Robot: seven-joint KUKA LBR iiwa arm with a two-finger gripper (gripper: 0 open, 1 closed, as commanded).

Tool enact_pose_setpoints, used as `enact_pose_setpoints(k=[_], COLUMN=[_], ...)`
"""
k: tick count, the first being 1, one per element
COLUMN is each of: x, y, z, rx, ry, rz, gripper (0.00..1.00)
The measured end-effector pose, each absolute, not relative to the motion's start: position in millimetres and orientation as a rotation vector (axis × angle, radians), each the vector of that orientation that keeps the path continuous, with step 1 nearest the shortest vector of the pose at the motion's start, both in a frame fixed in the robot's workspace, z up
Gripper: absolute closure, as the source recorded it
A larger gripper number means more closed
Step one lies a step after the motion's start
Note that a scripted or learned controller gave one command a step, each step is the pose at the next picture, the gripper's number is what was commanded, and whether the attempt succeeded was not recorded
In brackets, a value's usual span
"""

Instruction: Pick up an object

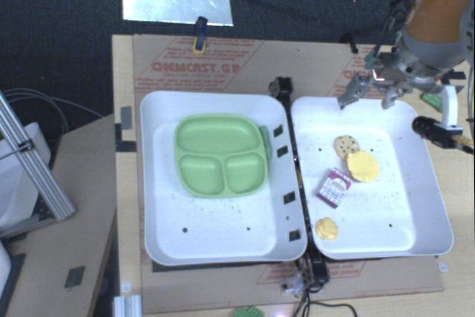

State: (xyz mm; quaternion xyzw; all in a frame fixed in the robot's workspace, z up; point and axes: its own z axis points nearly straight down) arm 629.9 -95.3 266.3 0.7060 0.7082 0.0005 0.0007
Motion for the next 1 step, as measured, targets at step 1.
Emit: enact_pose_setpoints(k=[1], x=[638.1], y=[-130.6], z=[182.4], rx=[2.224], ry=[2.221], rz=[-0.005], gripper=[0.00])
